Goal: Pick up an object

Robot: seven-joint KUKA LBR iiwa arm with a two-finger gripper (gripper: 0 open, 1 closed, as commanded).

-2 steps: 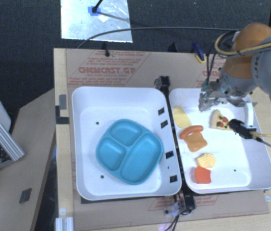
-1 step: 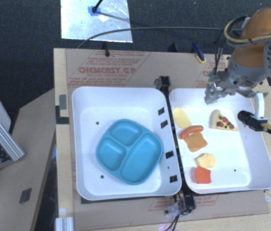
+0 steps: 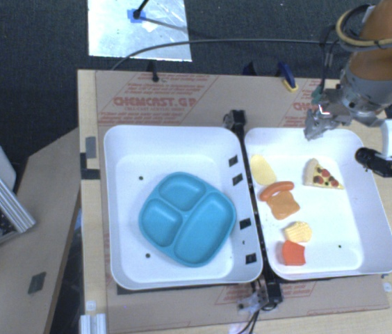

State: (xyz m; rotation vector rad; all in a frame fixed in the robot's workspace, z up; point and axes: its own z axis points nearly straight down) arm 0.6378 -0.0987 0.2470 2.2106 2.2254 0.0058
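Pincer [image 3: 316, 126] hangs over rt bin's [image 3: 373, 207] far rim, grip state can't tell. Pizza [image 3: 322, 175] just below it, sausage [image 3: 277, 190] mid-bin.

I see a blue divided plate [image 3: 185, 218] lying in the left bin [image 3: 133, 158], well below and left of the gripper [image 3: 315, 132]. Printed cardboard [image 3: 182, 97] lies under that bin. A shiny sheet [image 3: 138, 19] sits far up-left.
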